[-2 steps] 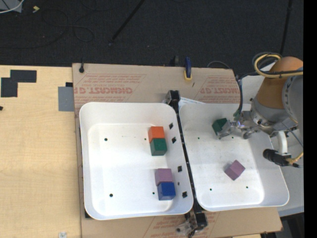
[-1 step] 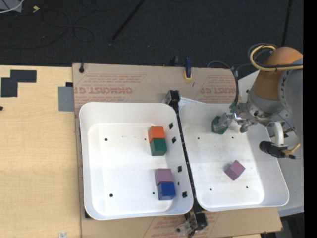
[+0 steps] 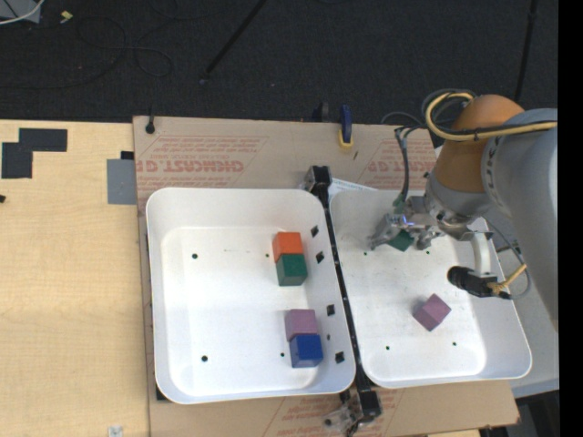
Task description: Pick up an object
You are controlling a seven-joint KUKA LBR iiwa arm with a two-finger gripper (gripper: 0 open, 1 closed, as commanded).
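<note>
Where the gripper point(image 3: 401, 236) is lowered into the right bin point(image 3: 510, 358) near its far edge, a dark green block point(image 3: 399, 240) is seen between the fingers, which are closed partway onto it; whether the block is lifted off the bin floor cannot be told. The arm point(image 3: 510, 167) is bent down from the right, its orange band point(image 3: 487, 116) uppermost. A purple block point(image 3: 432, 311) lies tilted, apart, toward the bin's near right corner. In the left bin point(image 3: 168, 371), an orange block point(image 3: 288, 245) touches a green block point(image 3: 291, 269); a lilac block point(image 3: 301, 322) touches a blue block point(image 3: 306, 350) near the divider. Mirrored red lettering is printed on the cardboard point(image 3: 219, 157), not legible.
</note>
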